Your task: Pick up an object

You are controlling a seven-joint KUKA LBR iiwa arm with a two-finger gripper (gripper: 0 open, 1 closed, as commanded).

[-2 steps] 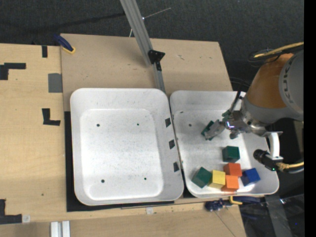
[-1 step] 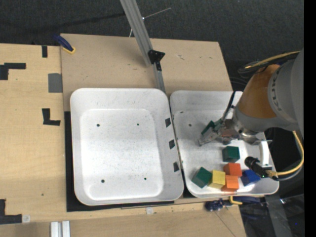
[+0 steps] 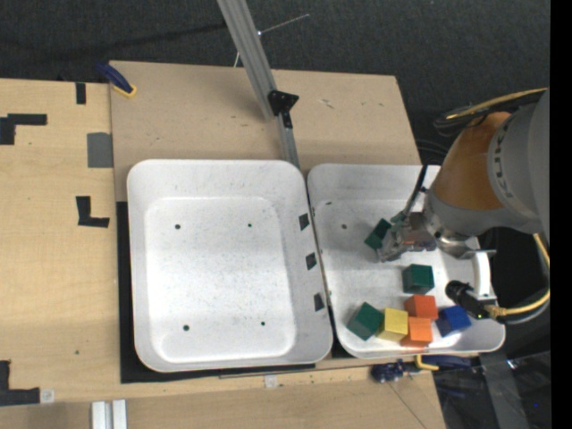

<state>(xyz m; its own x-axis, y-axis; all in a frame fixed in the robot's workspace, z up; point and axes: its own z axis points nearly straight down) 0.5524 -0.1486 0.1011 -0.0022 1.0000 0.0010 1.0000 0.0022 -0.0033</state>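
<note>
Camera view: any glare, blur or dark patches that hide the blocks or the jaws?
Camera view: even light, no strong glare on the right bin; the coloured blocks read sharp; the gripper is small, shadowed and slightly soft, so how its jaws stand is unclear; the dark green block beside it is dim.

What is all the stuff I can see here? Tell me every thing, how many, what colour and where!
Bins: 2, white, side by side on the bench; left bin, right bin.
Green blocks: 3, all in the right bin; one by the hand, one mid-bin, one near the front.
Yellow block: 1, front of the right bin.
Orange blocks: 2, right bin front; one behind the other.
Blue block: 1, front right corner of the right bin.
Metal pole: 1, grey, slanting behind the bins.
Arm: 1, grey with orange band, over the right bin.
Hand: 1, low in the right bin, beside a green block.
</note>
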